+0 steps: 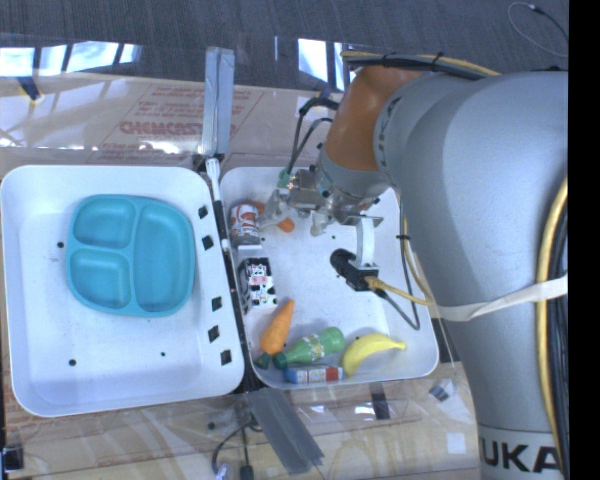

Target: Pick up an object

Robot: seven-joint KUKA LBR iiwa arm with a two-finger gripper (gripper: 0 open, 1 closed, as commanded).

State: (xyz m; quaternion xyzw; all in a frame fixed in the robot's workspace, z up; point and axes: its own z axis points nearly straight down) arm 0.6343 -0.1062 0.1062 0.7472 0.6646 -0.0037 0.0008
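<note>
My gripper (302,211) hangs low over the back of the right bin (410,298), under the orange wrist band. A small orange piece (286,224) lies just at its left side, and a red and white can (245,220) rests a little further left against the bin's wall. Whether the gripper touches either one cannot be made out. Further forward lie a black and white block (258,281), a carrot (277,326), a green bottle (316,346), a banana (372,350) and a small red and blue item (313,374).
The left bin (30,368) holds a blue divided plate (132,253). A black fitting (351,268) on a cable hangs from the arm over the right bin's middle. The big grey arm body covers the bench's right side.
</note>
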